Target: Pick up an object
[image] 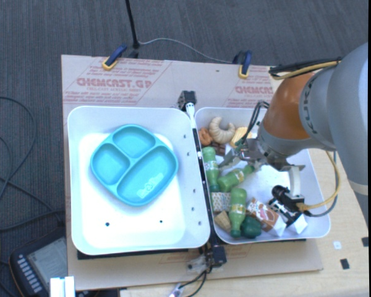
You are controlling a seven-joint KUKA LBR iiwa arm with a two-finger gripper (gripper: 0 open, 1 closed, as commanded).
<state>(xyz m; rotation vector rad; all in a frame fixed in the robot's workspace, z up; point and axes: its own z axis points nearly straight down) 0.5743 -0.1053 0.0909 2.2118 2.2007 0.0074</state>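
The arm (321,104), grey with its orange band, reaches in from the right and bends down over the right bin (318,228). Its hand (238,159) sits low among the toys in the upper middle of that bin, metal parts pointing left toward the divider between the two bins. Whether the hand is open or closed cannot be told from this slant; the wrist and the clutter hide that, and nothing is clearly seen gripped in it.

The hand is right at a green bottle (230,179) lying tilted, and just beside a second green bottle (209,166) standing along the bin's left wall. Whether it touches either one is not clear. Above it lies a beige ridged, curled toy (222,127), with a small orange piece (205,136) to its left. Lower in the bin another green bottle (237,208) points down, next to a dark green rounded piece (251,229) and a red-and-white packet (264,214). A black fitting with cable (285,202) hangs off the arm over the bin's lower right.

The left bin (86,228) holds a blue divided plate (134,164) with three compartments. Both bins rest on a cardboard sheet (111,82) on the tabletop, clamped at the top edge.
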